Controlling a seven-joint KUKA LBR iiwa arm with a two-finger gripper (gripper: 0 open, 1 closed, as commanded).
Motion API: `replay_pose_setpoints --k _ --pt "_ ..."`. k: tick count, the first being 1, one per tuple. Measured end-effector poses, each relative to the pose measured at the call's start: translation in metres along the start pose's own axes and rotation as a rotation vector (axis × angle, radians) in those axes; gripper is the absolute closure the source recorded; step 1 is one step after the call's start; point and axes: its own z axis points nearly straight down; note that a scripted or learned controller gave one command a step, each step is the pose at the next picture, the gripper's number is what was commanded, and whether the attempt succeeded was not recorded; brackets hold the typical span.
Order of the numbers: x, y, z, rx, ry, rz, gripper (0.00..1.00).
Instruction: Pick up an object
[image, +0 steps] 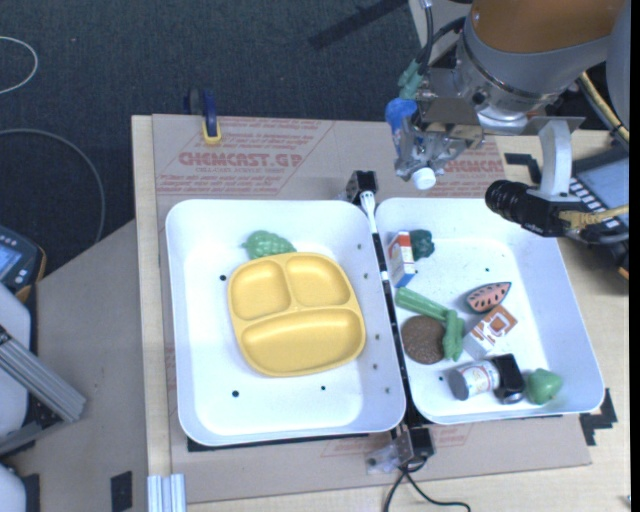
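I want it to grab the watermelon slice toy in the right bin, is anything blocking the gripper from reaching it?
Nothing visible does. The gripper hangs above the right bin's far edge, and the watermelon slice lies on bare bin floor, apart from the small box beside it.

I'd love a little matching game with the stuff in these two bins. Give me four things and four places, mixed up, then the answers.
Things:
1. yellow divided plate
2. watermelon slice
3. brown cookie
4. tool

Places:
A. right bin, toward its right side
B. above the bench, beyond the far edge of the right bin
C. middle of the left bin
D. right bin, near the wall shared with the left bin

Pairs: 1-C, 2-A, 3-D, 4-B
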Motion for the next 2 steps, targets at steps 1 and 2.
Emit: replay_pose_setpoints --k 1,2 --pt "-0.052 -0.051 0.138 0.035 -0.006 0.015 1.00" --pt "0.032 -0.076 0.192 0.027 -0.003 0.001 1.00"
